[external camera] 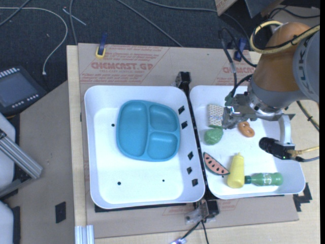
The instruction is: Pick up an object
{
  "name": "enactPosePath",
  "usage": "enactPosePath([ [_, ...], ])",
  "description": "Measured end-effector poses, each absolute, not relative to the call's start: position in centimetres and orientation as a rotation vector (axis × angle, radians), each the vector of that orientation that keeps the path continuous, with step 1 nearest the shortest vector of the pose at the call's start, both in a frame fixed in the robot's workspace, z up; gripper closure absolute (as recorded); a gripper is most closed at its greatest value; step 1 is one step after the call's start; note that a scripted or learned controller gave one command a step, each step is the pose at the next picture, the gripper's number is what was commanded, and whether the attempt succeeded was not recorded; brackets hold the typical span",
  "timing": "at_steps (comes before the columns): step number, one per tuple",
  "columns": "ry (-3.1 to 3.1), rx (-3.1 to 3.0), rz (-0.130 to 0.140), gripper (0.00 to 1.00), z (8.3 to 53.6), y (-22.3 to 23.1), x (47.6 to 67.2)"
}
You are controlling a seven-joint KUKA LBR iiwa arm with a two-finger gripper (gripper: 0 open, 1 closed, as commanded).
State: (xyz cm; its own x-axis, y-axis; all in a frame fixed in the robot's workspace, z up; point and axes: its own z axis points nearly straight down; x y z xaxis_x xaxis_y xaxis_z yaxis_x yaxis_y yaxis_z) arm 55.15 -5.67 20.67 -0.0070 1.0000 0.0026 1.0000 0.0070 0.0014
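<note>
Hand (232,117) hangs low in the right bin (294,184), near a patterned packet (216,115), green lump (214,135) and orange piece (247,130); whether it is spread or pinching, I cannot tell.

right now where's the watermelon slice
The watermelon slice lies in the right bin, near its front-left corner by the divider between the bins, just left of the yellow bottle and below the green object.
</note>
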Motion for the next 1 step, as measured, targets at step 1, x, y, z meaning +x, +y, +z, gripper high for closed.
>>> enactPosePath([
  [1,-2.229,-2.214,-0.006,1.0,22.29,-0.54,56.73],
])
